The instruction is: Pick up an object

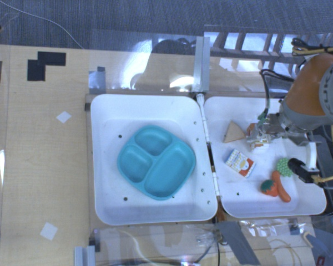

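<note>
While the gripper sits low in the right bin, its tip hangs over a small brownish item just beside the tan wedge, and I can't tell whether the claw is wide, narrow or closed on anything; the view is too blurry at the tip.

Risks, as I judge them:
- Wedge and brownish item are touching or nearly so. A descent between them could shove one aside or catch both badly.
- Wedge has sloped faces, so fingers may slide off if they close on the slant.
- Arm body crowds the bin's right side near the black cable; a swing could clip the green piece or the orange carrot-like toy.
- Small printed box lies flat, tilted, near the bin's middle. It's low, so easy to miss.

Likely target: the brownish item under the tip, upper middle of the right bin. It looks small and its shape is unclear. The left bin holds a blue divided plate, well apart from the action.
</note>
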